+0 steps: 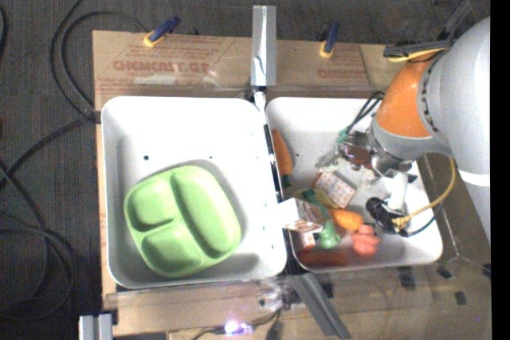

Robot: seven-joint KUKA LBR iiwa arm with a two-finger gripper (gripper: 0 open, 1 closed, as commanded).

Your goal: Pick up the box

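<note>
End effector (351,158) over box (335,188), right bin (299,117)

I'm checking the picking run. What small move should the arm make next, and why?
Probably lower the gripper a little toward the box. It sits just above the box, which lies in the right bin among toy food, and nothing shows between its fingers.

green tray (182,220): glossy plastic | bins (119,123): smooth white plastic | box (335,187): printed card
</note>
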